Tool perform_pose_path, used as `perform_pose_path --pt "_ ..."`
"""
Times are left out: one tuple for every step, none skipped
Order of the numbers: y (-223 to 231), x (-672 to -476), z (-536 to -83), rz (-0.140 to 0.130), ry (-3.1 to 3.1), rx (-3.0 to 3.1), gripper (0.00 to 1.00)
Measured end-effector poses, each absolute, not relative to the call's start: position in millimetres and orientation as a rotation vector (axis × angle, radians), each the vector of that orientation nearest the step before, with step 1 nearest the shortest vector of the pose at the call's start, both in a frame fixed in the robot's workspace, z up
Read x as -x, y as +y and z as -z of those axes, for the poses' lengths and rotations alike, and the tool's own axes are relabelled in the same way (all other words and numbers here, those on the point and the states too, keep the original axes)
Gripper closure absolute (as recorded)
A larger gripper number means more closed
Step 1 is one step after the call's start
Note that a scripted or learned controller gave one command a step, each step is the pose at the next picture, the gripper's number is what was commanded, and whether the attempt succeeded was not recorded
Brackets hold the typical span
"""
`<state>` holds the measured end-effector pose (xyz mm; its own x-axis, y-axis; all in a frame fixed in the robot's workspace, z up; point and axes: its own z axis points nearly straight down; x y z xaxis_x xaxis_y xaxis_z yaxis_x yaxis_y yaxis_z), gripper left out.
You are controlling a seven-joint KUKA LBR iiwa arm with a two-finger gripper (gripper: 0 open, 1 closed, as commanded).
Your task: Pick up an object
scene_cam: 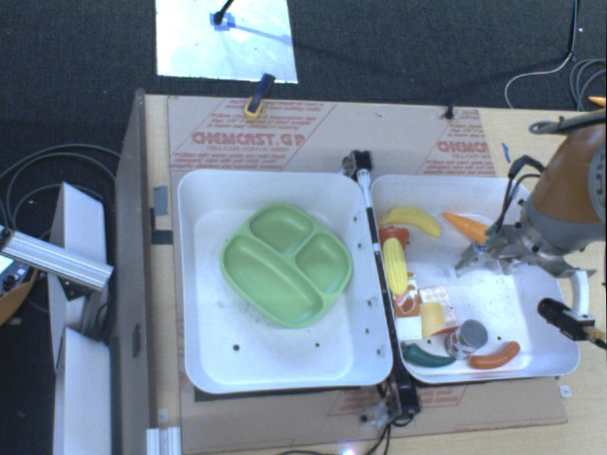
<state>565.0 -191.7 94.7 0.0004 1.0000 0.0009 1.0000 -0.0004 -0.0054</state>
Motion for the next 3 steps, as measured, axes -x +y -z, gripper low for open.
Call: perform_pose_path --pt "-156.7 -620.6 -125.8 0.008 -2.237 2.216 0.00" --pt "-174.9 -580.2 -113.7 -0.003 -2.220 2.222 0.00" --pt "-179.3 -522.6 -130.6 -0.002 -2.218 2.222 0.00"
